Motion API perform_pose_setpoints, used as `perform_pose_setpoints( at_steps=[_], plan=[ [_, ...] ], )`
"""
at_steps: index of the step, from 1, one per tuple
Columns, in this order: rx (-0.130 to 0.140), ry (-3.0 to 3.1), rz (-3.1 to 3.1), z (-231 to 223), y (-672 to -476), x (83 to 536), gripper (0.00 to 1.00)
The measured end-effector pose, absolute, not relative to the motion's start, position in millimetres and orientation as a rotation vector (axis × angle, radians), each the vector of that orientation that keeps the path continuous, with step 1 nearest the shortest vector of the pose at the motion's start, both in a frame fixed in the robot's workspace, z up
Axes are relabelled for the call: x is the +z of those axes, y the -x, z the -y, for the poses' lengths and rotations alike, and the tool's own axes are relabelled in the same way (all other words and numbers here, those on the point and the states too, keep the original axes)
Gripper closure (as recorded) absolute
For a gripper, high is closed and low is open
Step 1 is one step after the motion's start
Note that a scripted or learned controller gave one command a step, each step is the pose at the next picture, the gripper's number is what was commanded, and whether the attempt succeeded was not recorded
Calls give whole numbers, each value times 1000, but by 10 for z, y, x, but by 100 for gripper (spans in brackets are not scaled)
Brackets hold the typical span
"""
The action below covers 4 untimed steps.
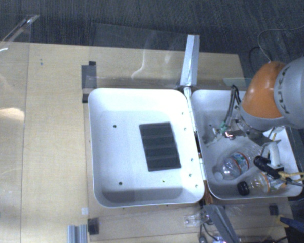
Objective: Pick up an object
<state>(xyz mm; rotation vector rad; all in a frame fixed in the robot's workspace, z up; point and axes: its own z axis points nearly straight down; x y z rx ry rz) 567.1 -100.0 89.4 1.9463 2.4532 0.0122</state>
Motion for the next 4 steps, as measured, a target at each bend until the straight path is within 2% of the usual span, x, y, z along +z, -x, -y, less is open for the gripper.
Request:
perform_pose_setpoints(
  at_steps=[1, 2, 3, 4],
  plan=[
    [17, -1821, -2538, 1062, -4931, 908, 0],
    [25, -1816, -2532, 1051, -4965, 1027, 100],
    [25, -1816, -2532, 1052, -4964, 1027, 0],
    [13, -2082, -2338, 892, -5417, 896, 0]
  ],
)
